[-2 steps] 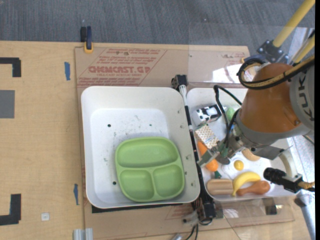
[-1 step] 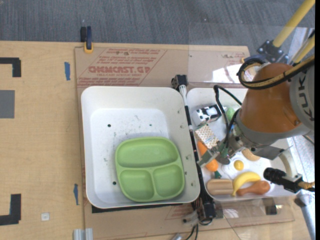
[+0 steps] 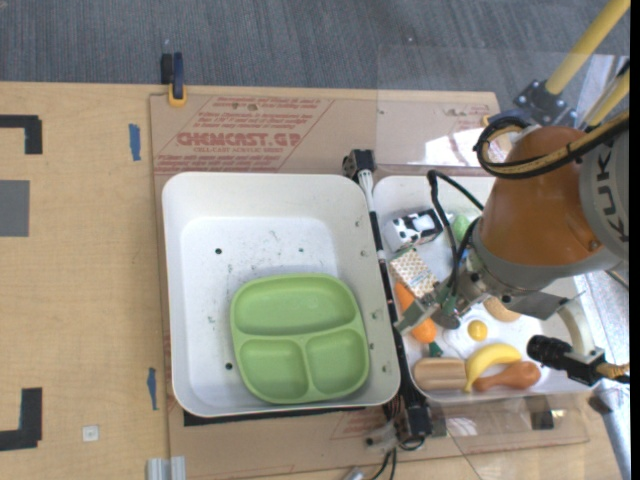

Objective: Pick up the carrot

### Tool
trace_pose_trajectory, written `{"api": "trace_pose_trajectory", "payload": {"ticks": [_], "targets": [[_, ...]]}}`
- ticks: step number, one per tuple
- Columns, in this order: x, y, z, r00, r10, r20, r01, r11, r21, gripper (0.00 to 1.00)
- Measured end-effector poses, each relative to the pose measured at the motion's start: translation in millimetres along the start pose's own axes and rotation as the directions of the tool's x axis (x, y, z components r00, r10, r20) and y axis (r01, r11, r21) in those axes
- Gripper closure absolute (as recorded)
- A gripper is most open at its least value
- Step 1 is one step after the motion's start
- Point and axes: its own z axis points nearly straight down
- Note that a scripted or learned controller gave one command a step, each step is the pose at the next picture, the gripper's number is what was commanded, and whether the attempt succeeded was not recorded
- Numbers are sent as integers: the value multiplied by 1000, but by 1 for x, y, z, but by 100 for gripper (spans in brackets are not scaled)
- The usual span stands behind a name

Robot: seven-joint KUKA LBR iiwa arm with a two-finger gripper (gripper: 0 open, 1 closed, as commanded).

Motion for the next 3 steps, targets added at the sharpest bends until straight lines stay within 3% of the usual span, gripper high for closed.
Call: {"api": "trace_pose_trajectory", "payload": {"ticks": [3], "targets": [[0, 0, 0, 1000, 0, 0, 0, 1000, 0, 0]]}}
